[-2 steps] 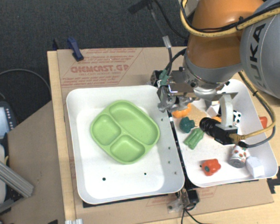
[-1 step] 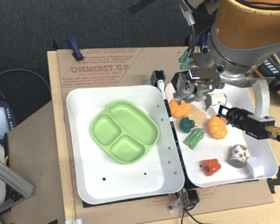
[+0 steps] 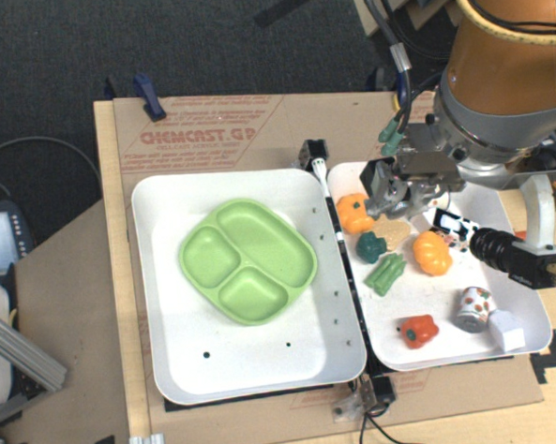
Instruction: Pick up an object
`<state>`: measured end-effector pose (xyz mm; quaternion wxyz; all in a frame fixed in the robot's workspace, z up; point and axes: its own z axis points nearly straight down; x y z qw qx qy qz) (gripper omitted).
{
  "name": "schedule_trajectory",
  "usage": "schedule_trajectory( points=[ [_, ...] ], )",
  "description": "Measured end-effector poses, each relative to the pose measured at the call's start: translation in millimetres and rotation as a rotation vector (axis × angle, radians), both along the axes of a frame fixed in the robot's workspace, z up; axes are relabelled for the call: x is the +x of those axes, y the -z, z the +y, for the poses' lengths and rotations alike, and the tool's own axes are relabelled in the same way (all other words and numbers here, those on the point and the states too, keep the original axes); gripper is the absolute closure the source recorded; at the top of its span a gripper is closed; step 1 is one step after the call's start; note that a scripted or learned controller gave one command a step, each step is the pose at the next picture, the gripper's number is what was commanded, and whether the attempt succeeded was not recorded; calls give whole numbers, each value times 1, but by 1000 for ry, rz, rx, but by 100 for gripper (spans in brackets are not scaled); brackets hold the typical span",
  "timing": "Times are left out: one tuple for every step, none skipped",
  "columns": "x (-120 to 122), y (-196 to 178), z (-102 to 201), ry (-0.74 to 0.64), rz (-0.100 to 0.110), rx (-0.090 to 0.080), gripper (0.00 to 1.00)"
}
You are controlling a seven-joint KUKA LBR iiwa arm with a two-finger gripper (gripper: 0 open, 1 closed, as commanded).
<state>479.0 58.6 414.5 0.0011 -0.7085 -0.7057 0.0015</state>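
Observation:
My gripper (image 3: 387,200) hangs low over the far left part of the right bin (image 3: 528,316), under the big grey wrist. Just to its left lies a small orange pumpkin-like piece (image 3: 351,216), close to the gripper or touching it; I cannot tell which. A teal toy (image 3: 370,247) and a green ridged piece (image 3: 385,275) lie just in front of the gripper. A second orange round piece (image 3: 431,254) sits to the right of them. Nearer the front are a red pepper (image 3: 417,330), a small patterned can (image 3: 473,308) and a white block (image 3: 507,332).
The left bin (image 3: 173,345) holds a light green divided plate (image 3: 247,260), tilted in its middle. A ridge (image 3: 344,259) separates the two bins. A blue clamp (image 3: 148,96) sits on the bench's far left corner.

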Motion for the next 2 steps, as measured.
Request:
schedule_trajectory(
  points=[
    [0,23,8,-5,1,0,100],
    [-1,104,5,-2,5,-1,100]
  ],
)
